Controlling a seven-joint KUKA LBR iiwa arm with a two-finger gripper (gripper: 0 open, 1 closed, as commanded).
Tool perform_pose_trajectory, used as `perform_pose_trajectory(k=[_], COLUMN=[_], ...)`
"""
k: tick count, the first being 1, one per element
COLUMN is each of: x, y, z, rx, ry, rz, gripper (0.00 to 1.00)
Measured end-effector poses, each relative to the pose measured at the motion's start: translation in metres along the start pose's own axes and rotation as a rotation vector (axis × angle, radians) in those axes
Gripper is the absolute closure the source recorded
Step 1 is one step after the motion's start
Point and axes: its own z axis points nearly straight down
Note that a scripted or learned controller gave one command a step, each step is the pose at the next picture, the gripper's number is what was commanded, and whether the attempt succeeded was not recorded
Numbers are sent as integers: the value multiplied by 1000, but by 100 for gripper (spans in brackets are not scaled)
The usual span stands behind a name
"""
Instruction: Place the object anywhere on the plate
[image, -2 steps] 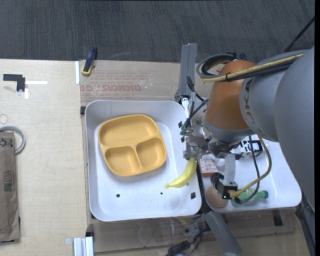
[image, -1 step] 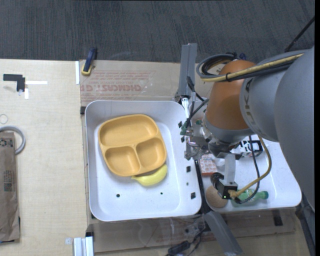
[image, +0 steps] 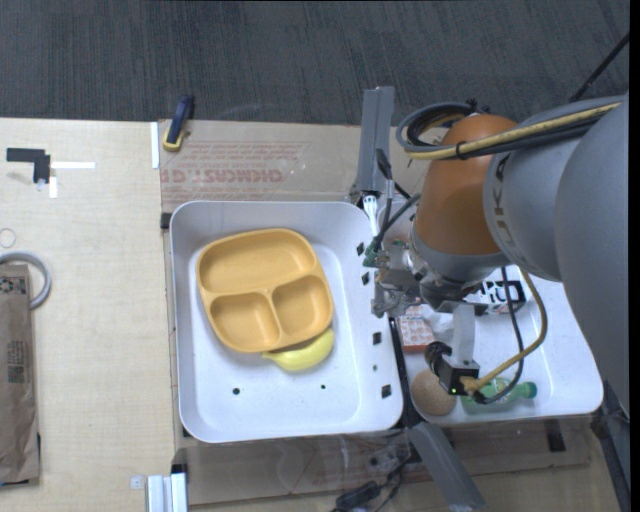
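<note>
**Hovering over the right bin, plate parked in the left one**

So the grey arm comes in from 3 o'clock, and its orange band sits over the 9 o'clock side of the right bin. The wrist blocks everything under it, so I honestly can't tell whether the jaws are spread or pressed together, or whether anything is between them.

The yellow three-compartment plate lies flat in the left bin, toward that bin's 11 o'clock part. A soft-looking yellow thing pokes out at the plate's 5 o'clock edge, touching it and partly tucked under the rim.

The loose stuff in the right bin sits toward its 7 o'clock corner. A brown round thing is there, with a green thing near it at its 3 o'clock. A printed packet sits just at its 12 o'clock, half hidden by the wrist. I can't tell which of these is the object meant for the plate.

Both bins rest on the pale counter.
</note>
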Motion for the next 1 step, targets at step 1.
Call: perform_pose_trajectory(k=[1], x=[40], y=[12], z=[-16], rx=[-1], ry=[1], rz=[733], gripper=[100])
